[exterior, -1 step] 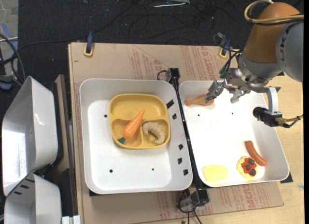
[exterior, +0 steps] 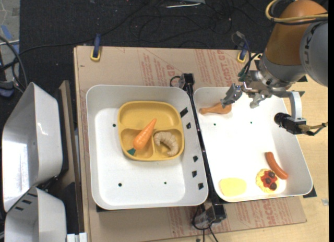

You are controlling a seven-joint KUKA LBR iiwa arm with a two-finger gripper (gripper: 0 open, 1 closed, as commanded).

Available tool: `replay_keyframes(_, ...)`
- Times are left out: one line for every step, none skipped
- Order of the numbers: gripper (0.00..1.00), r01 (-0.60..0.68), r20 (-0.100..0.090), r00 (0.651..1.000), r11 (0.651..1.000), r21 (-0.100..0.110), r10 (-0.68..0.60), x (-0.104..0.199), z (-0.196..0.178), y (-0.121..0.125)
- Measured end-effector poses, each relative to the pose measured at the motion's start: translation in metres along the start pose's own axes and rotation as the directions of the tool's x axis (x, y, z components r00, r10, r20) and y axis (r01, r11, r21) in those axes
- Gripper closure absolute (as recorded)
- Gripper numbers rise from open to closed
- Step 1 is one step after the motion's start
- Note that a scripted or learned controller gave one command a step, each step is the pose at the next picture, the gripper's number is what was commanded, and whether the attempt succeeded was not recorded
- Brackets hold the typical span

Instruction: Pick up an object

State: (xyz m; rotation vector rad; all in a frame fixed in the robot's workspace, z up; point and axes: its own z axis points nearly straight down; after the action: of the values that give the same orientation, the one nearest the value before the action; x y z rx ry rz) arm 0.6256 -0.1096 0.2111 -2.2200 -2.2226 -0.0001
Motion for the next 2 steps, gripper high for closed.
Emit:
replay_keyframes(0.0,-0.003,0.001,1.0,1.0,0.004,0.003,-0.007,0.047,0.001)
replay_keyframes(0.0,-0.001,0.0,1.0,1.0,0.005,0.001,-0.001,0.109,0.001)
